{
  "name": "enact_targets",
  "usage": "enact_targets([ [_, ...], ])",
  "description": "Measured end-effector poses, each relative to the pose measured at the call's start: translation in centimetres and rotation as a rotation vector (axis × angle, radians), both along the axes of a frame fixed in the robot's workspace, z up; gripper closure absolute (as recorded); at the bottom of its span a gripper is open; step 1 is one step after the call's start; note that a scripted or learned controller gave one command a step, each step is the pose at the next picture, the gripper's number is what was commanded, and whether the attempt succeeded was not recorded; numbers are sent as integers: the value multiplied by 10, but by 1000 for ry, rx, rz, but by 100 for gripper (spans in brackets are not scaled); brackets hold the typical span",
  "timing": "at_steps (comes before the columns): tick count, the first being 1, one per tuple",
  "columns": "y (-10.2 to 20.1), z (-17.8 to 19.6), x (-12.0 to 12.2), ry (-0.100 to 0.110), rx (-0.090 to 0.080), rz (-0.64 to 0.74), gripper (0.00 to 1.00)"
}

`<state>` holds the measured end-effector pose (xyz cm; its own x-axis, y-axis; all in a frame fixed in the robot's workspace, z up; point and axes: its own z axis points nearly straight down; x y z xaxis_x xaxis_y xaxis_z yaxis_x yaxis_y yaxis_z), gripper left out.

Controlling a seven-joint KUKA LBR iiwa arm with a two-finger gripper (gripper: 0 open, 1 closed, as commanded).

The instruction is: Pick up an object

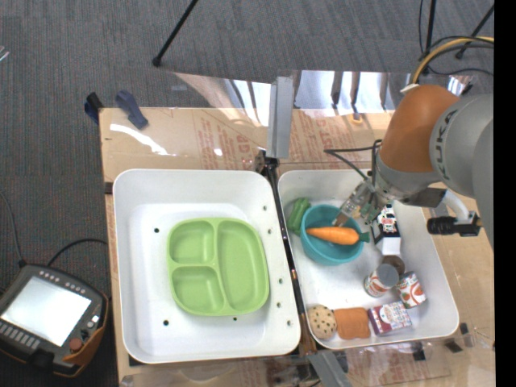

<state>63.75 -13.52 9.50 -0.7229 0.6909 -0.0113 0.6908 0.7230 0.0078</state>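
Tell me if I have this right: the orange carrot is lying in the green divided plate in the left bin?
Not quite. The camera view shows the orange carrot lying in the round teal bowl in the right white bin. The green divided plate does sit in the left white bin.

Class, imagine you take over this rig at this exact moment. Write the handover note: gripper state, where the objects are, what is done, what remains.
Gripper: low over the right bin, at the rim of the blue bowl; whether it is open or shut cannot be told, and nothing is seen held.
Things: carrot lies in the blue bowl. Cans, a cookie and small cartons sit along the right bin's near side. The green divided plate is in the left bin.
Done: nothing visibly picked.
Left: grasp one object, probably the carrot, and lift it.
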Motion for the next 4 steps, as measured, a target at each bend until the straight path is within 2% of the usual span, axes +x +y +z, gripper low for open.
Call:
enact_targets([
  [1,1,-6,-3,10,1,1,0],
  [2,30,-8,-57,15,3,-70,0],
  [3,33,-8,-133,15,3,-276,0],
  [4,39,-5,-158,-1,-3,-266,0],
])
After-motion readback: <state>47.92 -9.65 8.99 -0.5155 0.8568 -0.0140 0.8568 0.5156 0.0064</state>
